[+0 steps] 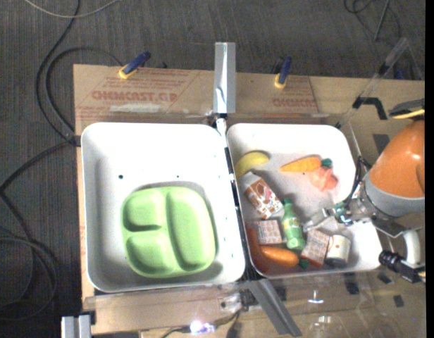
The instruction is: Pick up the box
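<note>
Box [317,246], small and patterned, lies in the right bin [337,134] near its front wall, touching a carrot-like orange piece [275,256] on its left and a small white cup [338,250] on its right. A second patterned box [269,232] and a green bottle [292,225] crowd just behind. The gripper [330,215] hangs just above the box; whether its fingers are spread cannot be told. The left bin [104,139] holds a green divided tray [168,229]. Open floor lies at the right bin's back right corner.

Glossy white plastic bins [97,189], matt green tray [168,229].
</note>
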